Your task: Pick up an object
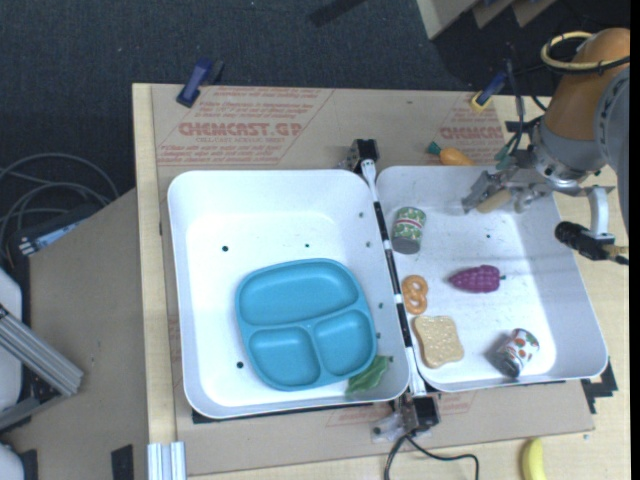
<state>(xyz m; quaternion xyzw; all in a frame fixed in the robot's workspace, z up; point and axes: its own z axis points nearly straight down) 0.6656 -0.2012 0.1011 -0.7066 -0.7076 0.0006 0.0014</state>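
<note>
The right bin (560, 268) holds a green-labelled can (408, 229), an orange pretzel (414, 292), a slice of toast (438, 340), a purple bunch of grapes (476, 279) and a small can on its side (514, 352). My gripper (500, 194) hangs over the far end of this bin, above bare white floor. Its fingers are spread open with nothing between them. The grapes lie nearer the camera than the gripper, and the green-labelled can lies to its left.
The left bin (200, 218) bears a blue divided plate (305, 320) and a green item (368, 378) at its near right corner. An orange carrot (452, 154) lies on the board behind the right bin. A yellow banana (533, 460) lies in front of the bench.
</note>
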